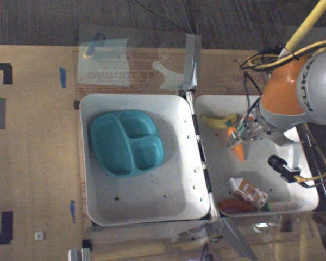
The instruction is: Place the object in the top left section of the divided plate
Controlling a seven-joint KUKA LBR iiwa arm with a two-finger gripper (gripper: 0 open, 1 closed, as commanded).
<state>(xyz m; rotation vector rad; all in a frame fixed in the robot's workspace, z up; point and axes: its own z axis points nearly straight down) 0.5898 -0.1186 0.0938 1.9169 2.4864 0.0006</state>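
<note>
A teal divided plate (127, 142) with three sections lies in the left bin (146, 200), toward its upper left. My gripper (240, 135) is low over the right bin (301, 197), at its upper left part. An orange carrot (238, 150) lies right under the gripper, touching or very close to it. I cannot tell whether the carrot is gripped. A yellow banana (218, 122) rests just left of the gripper, against the bin's upper left corner.
A small white and orange carton (249, 191) and a red object (234, 205) lie along the right bin's front edge. A raised divider (200, 156) separates the two bins. A clear sheet (136, 64) lies on the bench behind the left bin.
</note>
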